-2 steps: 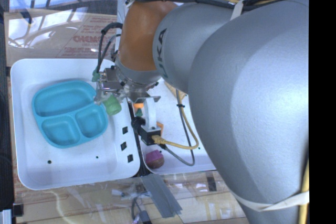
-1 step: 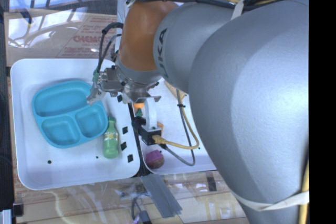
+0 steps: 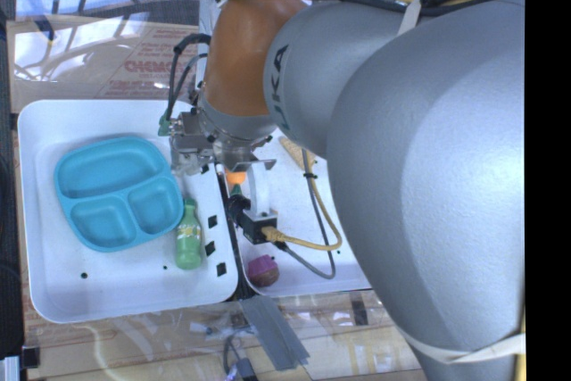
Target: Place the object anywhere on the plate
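Note:
A light blue plate (image 3: 114,192) with three compartments lies in the left bin (image 3: 53,281), nothing on it. My gripper (image 3: 227,167) hangs over the divide between the two bins, just right of the plate, largely hidden under the wrist. A small orange thing (image 3: 235,180) shows right below the gripper; whether it is held cannot be told. A green bottle (image 3: 188,236) lies in the left bin against the plate's lower right edge. A small purple round thing (image 3: 262,269) sits at the near end of the right bin (image 3: 303,281).
The big grey arm covers most of the right bin. A tan stick-like piece (image 3: 292,149) pokes out beside the wrist. Small black marks dot the left bin's floor near the bottle.

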Robot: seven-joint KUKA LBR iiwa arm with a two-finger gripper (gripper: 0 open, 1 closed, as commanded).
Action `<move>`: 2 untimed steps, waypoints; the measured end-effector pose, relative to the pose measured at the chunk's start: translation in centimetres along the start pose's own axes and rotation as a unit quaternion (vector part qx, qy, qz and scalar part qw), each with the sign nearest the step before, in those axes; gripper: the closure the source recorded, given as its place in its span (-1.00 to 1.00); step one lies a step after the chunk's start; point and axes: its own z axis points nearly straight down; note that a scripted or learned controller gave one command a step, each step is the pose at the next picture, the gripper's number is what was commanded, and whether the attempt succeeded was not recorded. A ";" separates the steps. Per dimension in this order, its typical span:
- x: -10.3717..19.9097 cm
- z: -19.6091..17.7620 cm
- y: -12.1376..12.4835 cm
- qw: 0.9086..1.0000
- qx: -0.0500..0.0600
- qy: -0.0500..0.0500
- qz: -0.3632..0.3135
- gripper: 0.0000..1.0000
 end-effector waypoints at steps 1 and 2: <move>3.4 9.9 2.3 1.000 0.004 -0.001 0.005 1.00; 1.0 12.2 8.4 1.000 -0.005 0.004 0.004 1.00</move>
